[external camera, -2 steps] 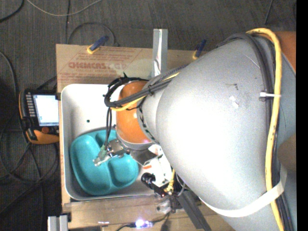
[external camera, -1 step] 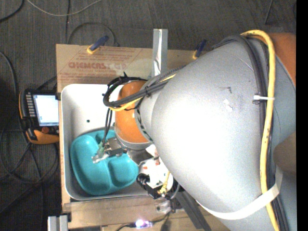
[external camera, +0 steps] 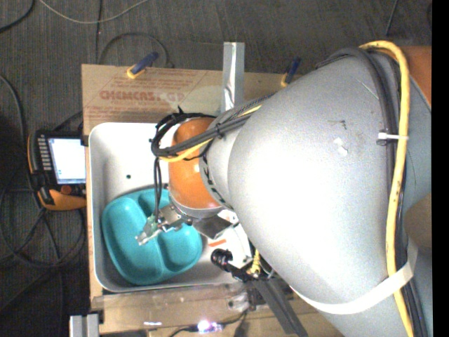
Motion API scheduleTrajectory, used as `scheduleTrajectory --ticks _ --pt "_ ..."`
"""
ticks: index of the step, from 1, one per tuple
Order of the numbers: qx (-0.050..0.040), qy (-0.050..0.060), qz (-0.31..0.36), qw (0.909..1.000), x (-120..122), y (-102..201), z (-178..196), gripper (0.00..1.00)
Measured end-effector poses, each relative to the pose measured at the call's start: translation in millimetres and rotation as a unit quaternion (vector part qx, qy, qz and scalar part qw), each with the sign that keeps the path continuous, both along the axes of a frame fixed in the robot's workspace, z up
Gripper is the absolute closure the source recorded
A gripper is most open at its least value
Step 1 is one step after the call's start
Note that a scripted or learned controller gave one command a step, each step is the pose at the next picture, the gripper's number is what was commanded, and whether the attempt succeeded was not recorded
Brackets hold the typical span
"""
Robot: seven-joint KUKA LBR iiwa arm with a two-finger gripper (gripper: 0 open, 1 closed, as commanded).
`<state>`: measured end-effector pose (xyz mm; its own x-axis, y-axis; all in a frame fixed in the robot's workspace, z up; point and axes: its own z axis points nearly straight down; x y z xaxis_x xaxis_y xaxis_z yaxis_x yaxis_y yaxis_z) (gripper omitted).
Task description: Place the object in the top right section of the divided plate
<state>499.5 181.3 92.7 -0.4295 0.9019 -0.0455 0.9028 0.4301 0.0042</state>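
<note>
A teal divided plate [external camera: 133, 248] lies in the lower part of the left white bin [external camera: 112, 146]. My gripper [external camera: 151, 229] hangs over the plate's middle ridge, below the orange wrist band [external camera: 189, 170]. Something small and pale green shows at the fingertips, too small to make out as a held object. The big grey arm [external camera: 323, 181] covers the whole right side of the view, including the right bin.
A handheld pendant [external camera: 59, 167] with a lit screen rests left of the bin. Cardboard [external camera: 140, 97] lies under the bin's far edge, with clamps on it. Black cables loop around the wrist. Bare bin floor lies above the plate.
</note>
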Motion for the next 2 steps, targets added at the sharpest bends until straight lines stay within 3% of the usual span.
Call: scheduleTrajectory --ticks 1,2 --pt "0.0077 -0.01 -0.114 0.9934 0.4 4.7 0.2 0.0" --pt "0.0069 -0.009 -0.124 0.9922 0.1 5.9 0.0 0.0"
